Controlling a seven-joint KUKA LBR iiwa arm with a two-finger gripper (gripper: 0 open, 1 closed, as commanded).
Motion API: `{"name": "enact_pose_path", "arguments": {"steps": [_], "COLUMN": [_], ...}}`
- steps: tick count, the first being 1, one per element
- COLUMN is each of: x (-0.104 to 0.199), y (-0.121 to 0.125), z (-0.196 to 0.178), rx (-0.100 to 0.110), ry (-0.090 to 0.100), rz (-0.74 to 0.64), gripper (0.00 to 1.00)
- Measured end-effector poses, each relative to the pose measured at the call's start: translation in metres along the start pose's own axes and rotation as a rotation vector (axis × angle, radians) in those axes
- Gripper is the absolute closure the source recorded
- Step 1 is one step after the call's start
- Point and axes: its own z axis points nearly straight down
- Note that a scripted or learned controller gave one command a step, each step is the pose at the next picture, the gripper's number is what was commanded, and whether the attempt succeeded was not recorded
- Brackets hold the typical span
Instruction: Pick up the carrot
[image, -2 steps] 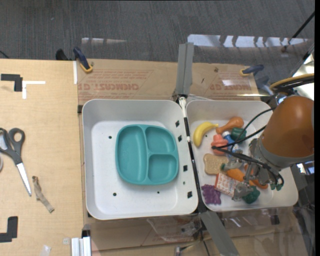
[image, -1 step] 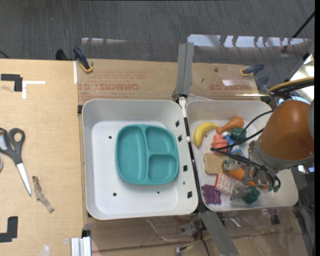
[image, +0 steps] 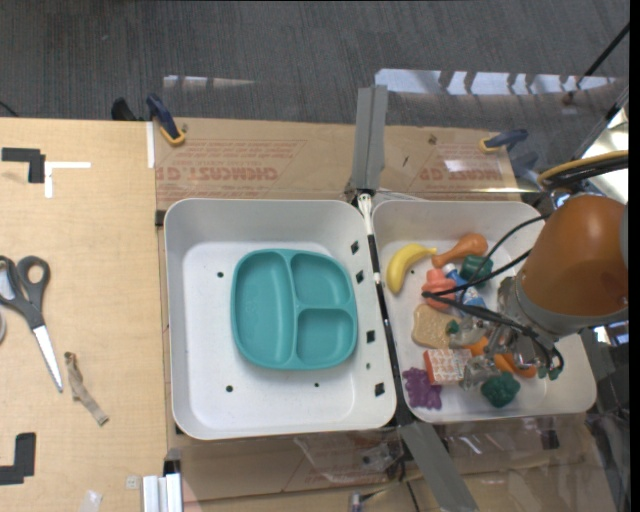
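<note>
The carrot (image: 508, 362) shows as a small orange piece in the front part of the right bin (image: 570, 405), mostly hidden beneath the gripper hardware. A dark green lump (image: 498, 390) lies right in front of it. My gripper (image: 492, 348) is down inside this bin, directly over the carrot, under the arm's orange band (image: 580, 255). Cables and the wrist cover the spot where the two meet, so whether they touch cannot be told.
The right bin also holds a yellow banana (image: 405, 265), an orange drumstick (image: 462, 248), a bread slice (image: 433, 325), purple grapes (image: 421, 388) and a red-orange box (image: 447, 367). A teal divided plate (image: 294, 308) lies in the left bin (image: 190, 330). Scissors (image: 32, 310) rest on the bench at left.
</note>
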Motion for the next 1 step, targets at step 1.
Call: {"name": "enact_pose_path", "arguments": {"steps": [1], "x": [0.0078], "y": [0.0372], "z": [-0.0875], "rx": [-0.003], "ry": [0.007], "rz": [-0.219], "gripper": [1.0]}}
